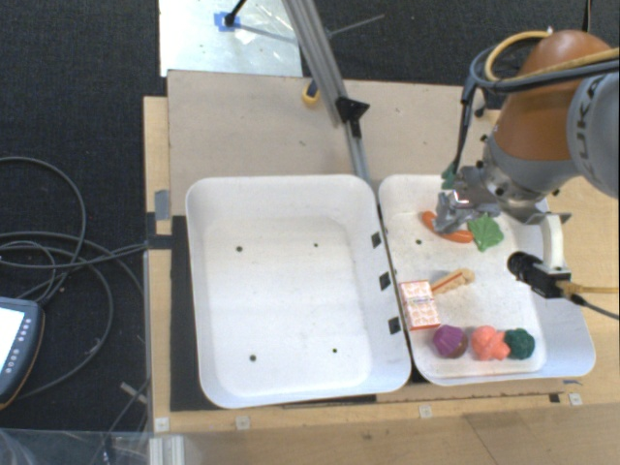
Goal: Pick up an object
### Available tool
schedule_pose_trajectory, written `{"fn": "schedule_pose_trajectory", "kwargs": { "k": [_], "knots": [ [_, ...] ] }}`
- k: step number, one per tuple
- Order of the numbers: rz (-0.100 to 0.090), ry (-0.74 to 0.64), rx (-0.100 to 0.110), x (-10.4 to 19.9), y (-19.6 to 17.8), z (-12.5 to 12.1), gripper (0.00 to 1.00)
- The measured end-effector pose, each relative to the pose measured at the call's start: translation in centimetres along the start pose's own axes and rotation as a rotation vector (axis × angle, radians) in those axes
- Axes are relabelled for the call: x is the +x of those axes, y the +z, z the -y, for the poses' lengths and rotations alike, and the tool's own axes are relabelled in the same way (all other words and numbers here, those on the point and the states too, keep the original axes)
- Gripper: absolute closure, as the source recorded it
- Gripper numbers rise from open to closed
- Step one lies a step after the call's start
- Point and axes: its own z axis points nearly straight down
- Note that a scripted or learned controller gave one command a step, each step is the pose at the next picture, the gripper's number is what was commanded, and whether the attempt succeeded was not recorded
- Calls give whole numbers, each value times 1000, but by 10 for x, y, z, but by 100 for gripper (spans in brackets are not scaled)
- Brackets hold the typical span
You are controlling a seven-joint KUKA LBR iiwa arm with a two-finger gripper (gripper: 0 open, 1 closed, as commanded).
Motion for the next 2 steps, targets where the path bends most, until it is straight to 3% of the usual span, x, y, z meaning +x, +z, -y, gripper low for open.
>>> {"fn": "schedule_pose_trajectory", "kwargs": {
  "k": [2],
  "knots": [
    [1,0,-3,111,0,-42,100]
  ]
}}
